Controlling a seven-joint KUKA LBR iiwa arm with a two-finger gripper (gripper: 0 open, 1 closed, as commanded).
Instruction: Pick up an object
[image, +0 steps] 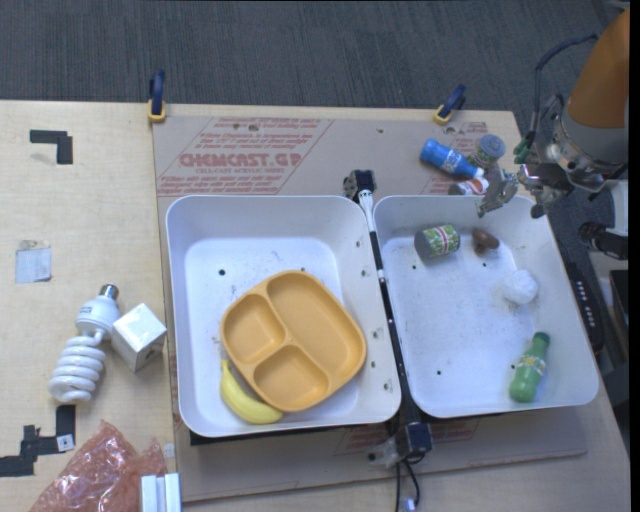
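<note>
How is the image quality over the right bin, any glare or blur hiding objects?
Camera view: even, soft lighting, no harsh glare; the right bin is sharp enough to show the green bottle and can; the white lump blends into the bin floor.

A tray (292, 340) lies in the left bin (190, 300); a bottle (528, 367) in the right bin (470, 400).

1 fixed overhead camera, slanted down, mid-range, both bins (180, 300) framed.
</note>
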